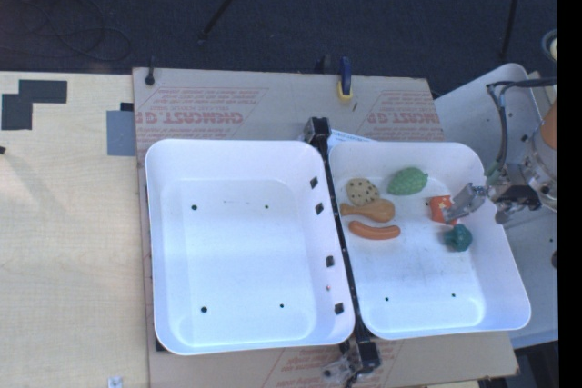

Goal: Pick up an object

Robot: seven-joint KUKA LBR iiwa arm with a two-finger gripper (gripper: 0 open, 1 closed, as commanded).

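Camera view takes in two shallow white bins side by side on a cardboard-covered bench: the left bin (238,245) and the right bin (427,286), which holds a loose cluster of toy food in its upper half. Largest of these is a green lumpy piece (407,181) near the far wall, then a tan gourd-like piece (371,211) with an orange sausage (374,232) just below it, a round speckled cookie (361,191) touching the gourd's upper end, a small red-orange block (440,209), and a little teal ball (458,238) nearest the right wall. The red-orange block looks the likely target: it reads as light, rigid plastic, probably smooth and apt to skid, so a pinch across its short flat sides seems best. Reaching in low over the right rim, the gripper (466,201) lies nearly level, its pale fingers (473,194) pointing left and slightly parted, their tips right at the block's right edge; whether they actually clasp it cannot be told from here. The teal ball sits just below the fingers and could get nudged.
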